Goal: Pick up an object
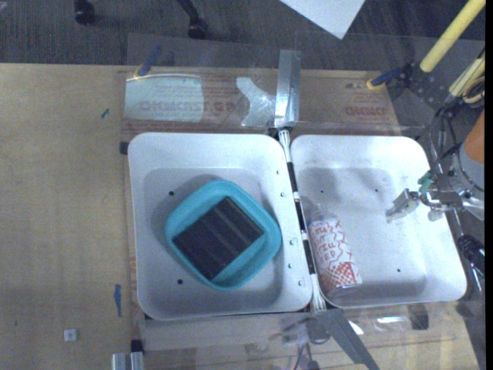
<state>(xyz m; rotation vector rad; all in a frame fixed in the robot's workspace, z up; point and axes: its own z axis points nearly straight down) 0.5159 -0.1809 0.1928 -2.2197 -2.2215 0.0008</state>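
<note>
One bottle point(333, 251) lies lower-left of the fingers point(402, 206) — apart, grip unclear.

This is a robotics lab or test cell set up in an office-like room. A plain wooden bench point(62, 206) carries two shallow white bins point(146, 160), side by side at the centre and joined by a metal bracket point(287, 91) at 12 o'clock. Taped plastic sheeting point(177, 99) covers the bench behind them. At 11 o'clock, the wheeled base of an office chair point(139, 2) stands on dark carpet point(46, 41). At 2 o'clock yellow rods point(458, 21) and loose cables point(443, 129) crowd the bench edge.
</note>
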